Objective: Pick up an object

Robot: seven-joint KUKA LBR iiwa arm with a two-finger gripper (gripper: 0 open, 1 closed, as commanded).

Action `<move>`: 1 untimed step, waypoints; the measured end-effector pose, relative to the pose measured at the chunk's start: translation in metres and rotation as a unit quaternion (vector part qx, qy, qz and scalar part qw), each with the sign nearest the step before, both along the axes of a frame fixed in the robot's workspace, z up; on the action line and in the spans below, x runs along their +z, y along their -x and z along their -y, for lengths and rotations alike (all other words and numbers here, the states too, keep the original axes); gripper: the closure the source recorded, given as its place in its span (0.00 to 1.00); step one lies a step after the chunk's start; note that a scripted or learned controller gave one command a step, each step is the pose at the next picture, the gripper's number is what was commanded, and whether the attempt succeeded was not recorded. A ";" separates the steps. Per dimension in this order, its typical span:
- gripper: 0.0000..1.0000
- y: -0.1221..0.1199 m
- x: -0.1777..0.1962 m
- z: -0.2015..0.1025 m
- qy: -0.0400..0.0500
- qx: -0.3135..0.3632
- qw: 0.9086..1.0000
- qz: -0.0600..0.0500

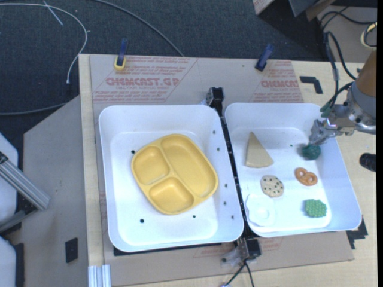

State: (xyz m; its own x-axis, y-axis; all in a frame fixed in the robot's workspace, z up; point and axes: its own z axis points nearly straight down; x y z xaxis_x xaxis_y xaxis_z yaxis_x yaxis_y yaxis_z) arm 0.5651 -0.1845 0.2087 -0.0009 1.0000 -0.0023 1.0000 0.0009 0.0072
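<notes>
The gripper is poised directly over a small dark-green toy (likely light, rounded, slippery), best pinched across its middle; the gripper's state cannot be told.

Arm low — (wrist bent) — right side

Robotics lab, clamped bench, loose cables

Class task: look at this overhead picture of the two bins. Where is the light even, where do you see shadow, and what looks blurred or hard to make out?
Camera view: light is soft and even over both bins; the yellow divided tray casts only a faint shadow; the white disc nearly vanishes against the right bin; the gripper over the dark green object looks soft, its fingers hard to make out.
</notes>
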 end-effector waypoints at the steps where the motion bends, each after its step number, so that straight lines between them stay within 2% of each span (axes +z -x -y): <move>1: 1.00 -0.001 0.028 0.000 -0.001 0.000 1.000 -0.001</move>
